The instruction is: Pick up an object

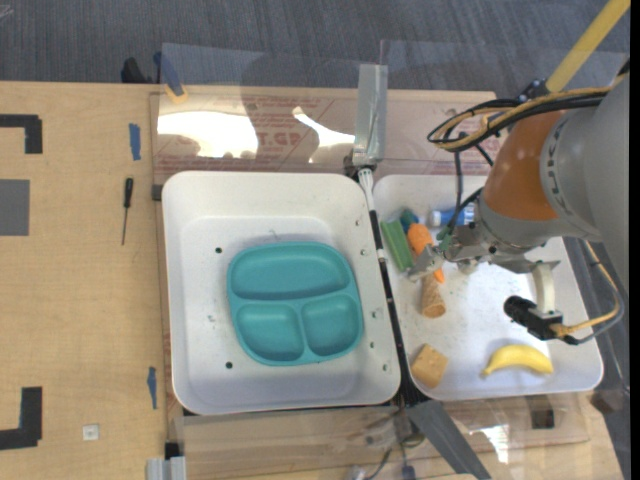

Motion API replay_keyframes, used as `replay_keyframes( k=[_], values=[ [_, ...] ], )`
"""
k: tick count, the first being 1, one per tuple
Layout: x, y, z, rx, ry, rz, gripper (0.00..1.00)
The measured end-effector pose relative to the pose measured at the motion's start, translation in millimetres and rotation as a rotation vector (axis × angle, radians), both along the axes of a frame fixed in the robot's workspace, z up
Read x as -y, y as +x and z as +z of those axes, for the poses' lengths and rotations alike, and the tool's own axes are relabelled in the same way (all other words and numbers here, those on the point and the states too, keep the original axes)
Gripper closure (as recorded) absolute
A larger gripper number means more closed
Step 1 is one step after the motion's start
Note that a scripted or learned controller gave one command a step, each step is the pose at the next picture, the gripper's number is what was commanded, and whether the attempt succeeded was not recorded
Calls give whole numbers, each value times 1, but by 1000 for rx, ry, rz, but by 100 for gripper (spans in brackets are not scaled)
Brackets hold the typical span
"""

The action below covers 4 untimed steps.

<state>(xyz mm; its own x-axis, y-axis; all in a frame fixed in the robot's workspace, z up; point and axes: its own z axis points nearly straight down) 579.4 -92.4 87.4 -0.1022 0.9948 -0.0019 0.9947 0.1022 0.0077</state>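
The right bin (585, 366) holds several small objects. A green piece (397, 241) and an orange carrot-like piece (419, 236) lie at its far left, with a small blue item (446, 217) just behind them. A tan cone-shaped piece (432, 296) lies in the middle left, a tan block (430, 365) sits at the near left, and a yellow banana (519, 360) rests at the near edge. My gripper (441, 259) hangs low over the bin, just right of the carrot and directly above the tan cone. The wrist hides how it stands.
The left bin (190, 200) holds a teal divided plate (295, 301). A metal post (370, 118) stands behind the ridge between the bins. Cables loop above the arm at the right. A screwdriver (126, 208) lies on the bench at the left.
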Motion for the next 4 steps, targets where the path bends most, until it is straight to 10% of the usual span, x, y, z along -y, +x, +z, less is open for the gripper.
replay_keyframes(
  k=[1,2,3,4],
  values=[
    [0,2,12,5,-2,2,100],
    [-74,17,102,1,3,12,100],
    [-71,15,97,-8,1,7,0],
    [8,55,48,-11,-2,-29,0]
  ],
)
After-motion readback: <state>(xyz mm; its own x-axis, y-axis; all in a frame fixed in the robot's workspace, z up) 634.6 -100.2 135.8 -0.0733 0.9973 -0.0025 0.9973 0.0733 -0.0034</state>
